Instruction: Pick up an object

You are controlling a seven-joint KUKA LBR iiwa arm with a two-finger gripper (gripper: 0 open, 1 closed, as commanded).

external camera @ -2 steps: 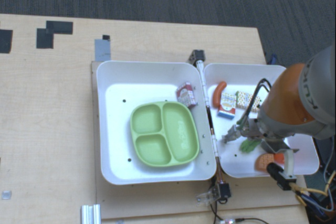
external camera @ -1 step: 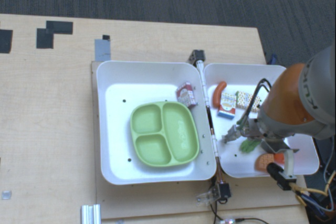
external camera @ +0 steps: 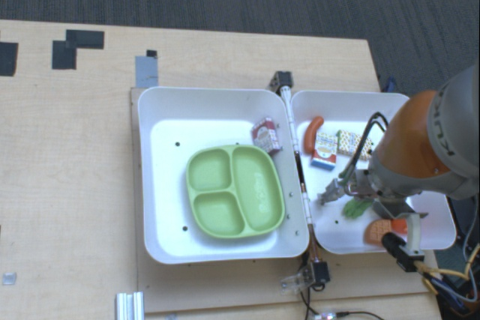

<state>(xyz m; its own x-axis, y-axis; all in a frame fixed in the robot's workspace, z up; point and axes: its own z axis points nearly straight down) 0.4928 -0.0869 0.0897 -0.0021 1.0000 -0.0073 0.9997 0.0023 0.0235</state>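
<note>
1. White bin (external camera: 442,232) on the right side — my claw (external camera: 334,193) hangs low inside it, and I cannot tell how it is set.
2. Green toy (external camera: 355,207) lies just beside my claw, toward my arm.
3. Orange toy (external camera: 379,231) sits past the green one.
4. Red sausage (external camera: 312,135) and small boxes (external camera: 335,144) lie above my claw — a bit apart.
5. Green plate (external camera: 235,192) fills the other bin (external camera: 161,183), left of my claw.

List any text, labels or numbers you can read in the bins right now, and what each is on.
No text is legible.
Crumpled wrapper in the left bin: print too blurred to read.
Small box in the right bin: coloured print, unreadable.
Patterned packet beside it: too small to read.
</note>
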